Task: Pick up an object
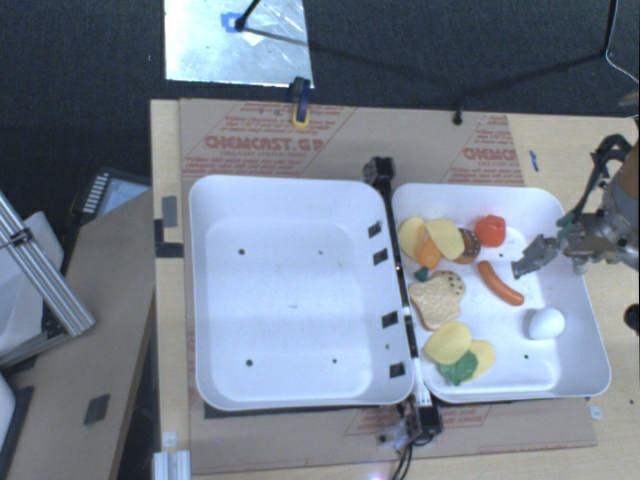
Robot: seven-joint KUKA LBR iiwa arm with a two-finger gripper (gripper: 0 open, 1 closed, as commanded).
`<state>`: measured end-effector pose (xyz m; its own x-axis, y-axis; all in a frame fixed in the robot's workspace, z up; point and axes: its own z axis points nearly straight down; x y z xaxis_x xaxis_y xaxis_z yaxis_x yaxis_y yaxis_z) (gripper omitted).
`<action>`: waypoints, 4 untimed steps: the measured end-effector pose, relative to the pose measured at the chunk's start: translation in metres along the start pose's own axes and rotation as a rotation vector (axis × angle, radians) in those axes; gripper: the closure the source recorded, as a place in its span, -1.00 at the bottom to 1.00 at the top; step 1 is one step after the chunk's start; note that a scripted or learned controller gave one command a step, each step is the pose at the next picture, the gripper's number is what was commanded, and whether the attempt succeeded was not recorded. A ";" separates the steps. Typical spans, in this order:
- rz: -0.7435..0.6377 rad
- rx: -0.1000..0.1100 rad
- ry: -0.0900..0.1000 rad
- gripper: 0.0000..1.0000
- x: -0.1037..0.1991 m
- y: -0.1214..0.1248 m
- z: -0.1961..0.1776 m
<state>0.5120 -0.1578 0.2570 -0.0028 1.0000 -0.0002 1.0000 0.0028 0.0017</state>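
While the gripper hangs over the right bin, fingers closed on nothing as far as I can judge, the sausage lies just beside it, unpicked; the grasp remains.

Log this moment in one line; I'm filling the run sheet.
phase: approach | two-finger gripper: over right white bin, nothing held | nearest: orange-red toy sausage | white egg: untouched

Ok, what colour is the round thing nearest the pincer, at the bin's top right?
Red tomato, with a dark stem end; the camera view shows it clearly.
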 end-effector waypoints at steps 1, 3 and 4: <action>-0.007 0.001 0.002 -1.00 0.052 0.060 0.075; -0.002 0.000 0.000 -1.00 0.050 0.157 0.174; 0.001 0.002 0.000 -1.00 0.072 0.116 0.172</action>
<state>0.6285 -0.0852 0.0849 -0.0015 1.0000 0.0000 1.0000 0.0015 -0.0004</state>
